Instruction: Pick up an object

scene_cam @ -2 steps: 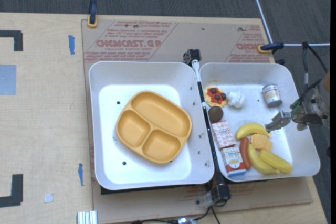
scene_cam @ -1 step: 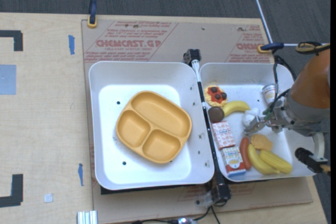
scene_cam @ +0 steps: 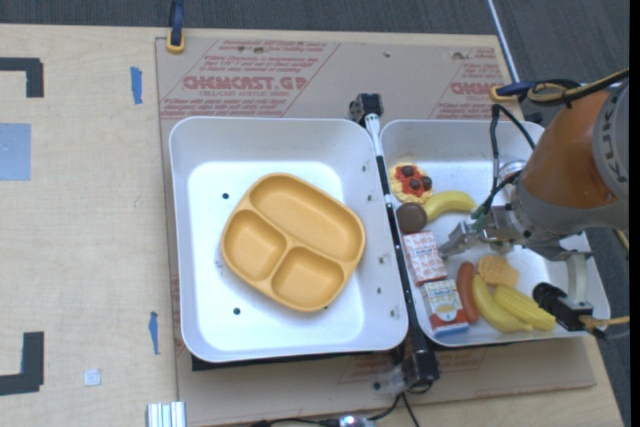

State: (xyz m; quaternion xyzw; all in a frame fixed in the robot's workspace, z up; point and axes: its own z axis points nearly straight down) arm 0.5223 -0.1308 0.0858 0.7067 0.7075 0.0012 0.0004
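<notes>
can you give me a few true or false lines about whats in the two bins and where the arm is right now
1. The yellow divided plate lies in the left bin. True.
2. The plate has food in its compartments. False: all three compartments are bare.
3. The toy foods, among them a single banana and a banana bunch, lie in the right bin. True.
4. The gripper hovers over the left bin. False: it is over the right bin, near the brown round piece and the snack packet.
5. The red sausage lies beside the banana bunch. True.
6. The arm reaches in from the left of the view. False: it comes in from the right.
</notes>
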